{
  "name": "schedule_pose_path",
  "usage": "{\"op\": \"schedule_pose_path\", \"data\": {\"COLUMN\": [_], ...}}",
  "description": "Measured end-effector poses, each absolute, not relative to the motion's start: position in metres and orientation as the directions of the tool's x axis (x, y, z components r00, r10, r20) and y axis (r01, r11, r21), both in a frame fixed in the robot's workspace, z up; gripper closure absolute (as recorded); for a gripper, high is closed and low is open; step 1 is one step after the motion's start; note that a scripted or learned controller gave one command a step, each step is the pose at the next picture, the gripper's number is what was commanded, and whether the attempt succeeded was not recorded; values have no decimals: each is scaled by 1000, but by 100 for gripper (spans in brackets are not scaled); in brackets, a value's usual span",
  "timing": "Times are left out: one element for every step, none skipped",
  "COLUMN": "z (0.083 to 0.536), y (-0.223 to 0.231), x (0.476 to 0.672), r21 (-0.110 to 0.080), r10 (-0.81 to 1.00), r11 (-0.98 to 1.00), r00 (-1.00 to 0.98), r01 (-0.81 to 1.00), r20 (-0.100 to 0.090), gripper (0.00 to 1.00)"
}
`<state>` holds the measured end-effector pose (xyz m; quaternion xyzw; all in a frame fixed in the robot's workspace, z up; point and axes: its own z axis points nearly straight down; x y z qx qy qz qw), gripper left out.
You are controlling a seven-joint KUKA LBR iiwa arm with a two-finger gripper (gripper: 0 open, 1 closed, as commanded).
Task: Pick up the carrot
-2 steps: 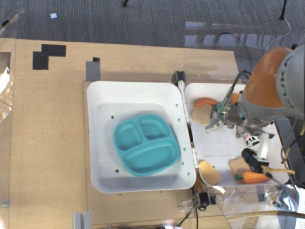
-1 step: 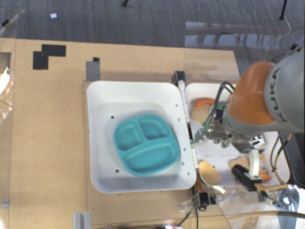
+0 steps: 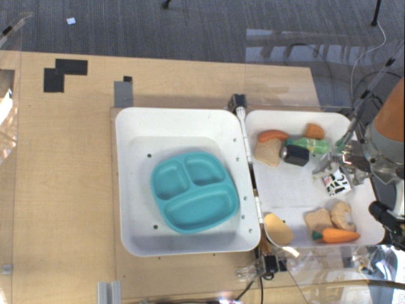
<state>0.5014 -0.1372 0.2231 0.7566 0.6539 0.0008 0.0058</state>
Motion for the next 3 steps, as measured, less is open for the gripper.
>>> {"op": "schedule_pose_path", "data": {"z": [204, 184, 185], "y": [-72, -19, -83], "x": [488, 488, 488], "r21": [2, 2, 5], "r10": [972, 996, 1000], "r11": [-233, -89, 11], "r00": [233, 89, -11], "r01": [972, 996, 1000], "r20": [3, 2, -4], "gripper": [0, 0, 0]}}
